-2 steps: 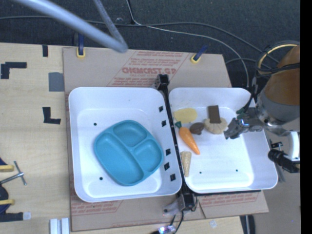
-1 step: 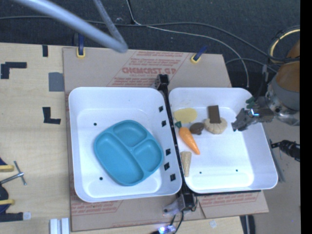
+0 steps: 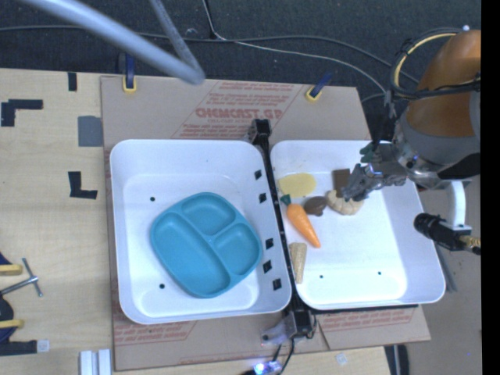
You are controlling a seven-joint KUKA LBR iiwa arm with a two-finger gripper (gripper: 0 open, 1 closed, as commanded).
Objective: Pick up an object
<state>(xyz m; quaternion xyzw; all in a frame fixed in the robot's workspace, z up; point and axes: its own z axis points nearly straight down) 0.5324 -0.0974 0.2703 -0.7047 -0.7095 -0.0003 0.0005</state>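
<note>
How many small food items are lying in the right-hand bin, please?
5: a yellow piece, a brown piece, a carrot, a cone and a beige piece under the gripper, which may hide more.

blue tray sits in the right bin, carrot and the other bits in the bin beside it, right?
Not quite. The camera view shows the blue tray in the left bin, not the right. The carrot and the other bits do lie in the bin beside it, the right bin.
</note>
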